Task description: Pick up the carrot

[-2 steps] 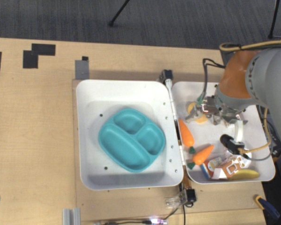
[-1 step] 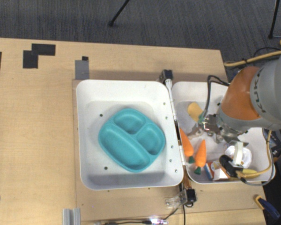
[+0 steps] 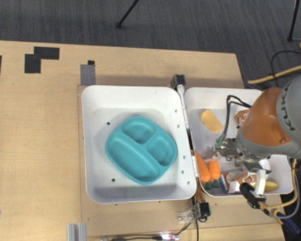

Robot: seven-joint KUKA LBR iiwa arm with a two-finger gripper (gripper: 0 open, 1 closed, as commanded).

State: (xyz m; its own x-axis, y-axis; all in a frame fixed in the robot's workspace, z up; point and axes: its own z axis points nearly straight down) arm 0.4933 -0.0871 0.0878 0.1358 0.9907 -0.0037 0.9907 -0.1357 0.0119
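Arm's down low over the right bin (image 3: 200, 97), reaching in from the right.
Gripper (image 3: 221, 159) sits just beside the carrot (image 3: 209, 170) by the bin's left wall; honestly can't tell its state. Yellow piece (image 3: 211, 120) lies behind it, teal divided plate (image 3: 141, 149) fills the left bin (image 3: 98, 97).

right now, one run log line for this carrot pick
arm: over right white bin | gripper: beside orange carrot, no grasp seen | teal divided plate: left white bin
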